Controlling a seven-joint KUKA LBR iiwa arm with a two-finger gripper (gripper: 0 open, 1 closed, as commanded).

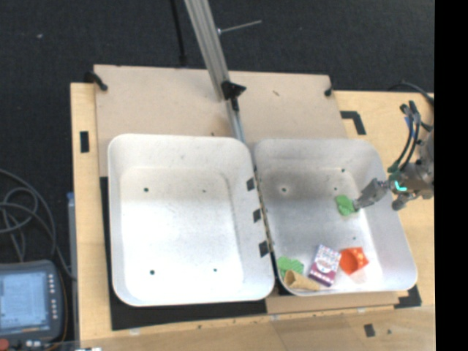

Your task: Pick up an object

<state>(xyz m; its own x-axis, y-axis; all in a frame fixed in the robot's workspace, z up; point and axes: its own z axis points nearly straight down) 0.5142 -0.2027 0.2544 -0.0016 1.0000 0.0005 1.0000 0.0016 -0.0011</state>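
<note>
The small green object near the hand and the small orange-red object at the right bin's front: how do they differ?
The small green object is green; the small orange-red object is orange-red. The green one lies mid-bin, right beside the hand; the orange-red one sits well away from it. The green one lies alone; the orange-red one sits next to a purple-and-white packet. Both lie in the right white bin.

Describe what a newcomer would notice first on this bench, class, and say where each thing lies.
The eye goes first to the bright cluster at the near edge of the right shallow white bin: a red-orange block, a purple-and-white carton and a tan cone. Farther up that bin, the arm's hand sits beside a small green lump. The left shallow white bin draws less attention.
</note>
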